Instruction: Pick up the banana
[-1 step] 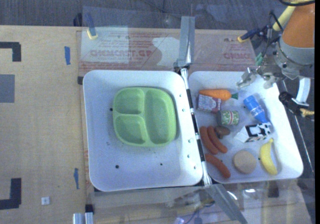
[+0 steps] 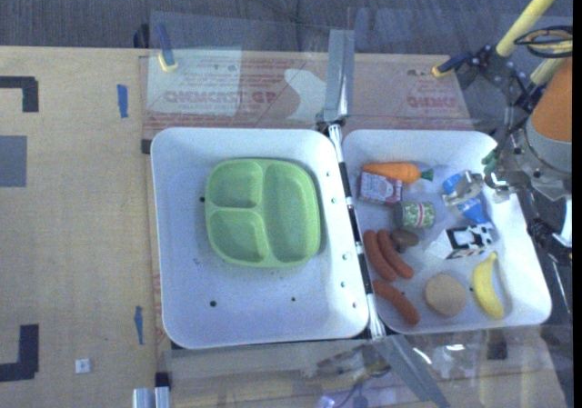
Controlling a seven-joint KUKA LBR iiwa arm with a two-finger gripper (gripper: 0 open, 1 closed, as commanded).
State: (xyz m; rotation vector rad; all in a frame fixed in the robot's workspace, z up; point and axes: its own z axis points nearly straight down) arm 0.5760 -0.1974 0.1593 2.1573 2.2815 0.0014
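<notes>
Your banana [image 2: 488, 285] lies untouched in the near right corner of the right bin [image 2: 536, 293], just beside the round tan bun [image 2: 445, 293] and below the black-and-white carton [image 2: 471, 238]. The gripper [image 2: 473, 186] hangs over the far right part of that same bin, well apart from the banana, above some blue items [image 2: 466, 197]; you cannot tell from here how it is set or whether it has anything. The left bin [image 2: 182, 297] holds the green divided plate [image 2: 263, 212].
</notes>
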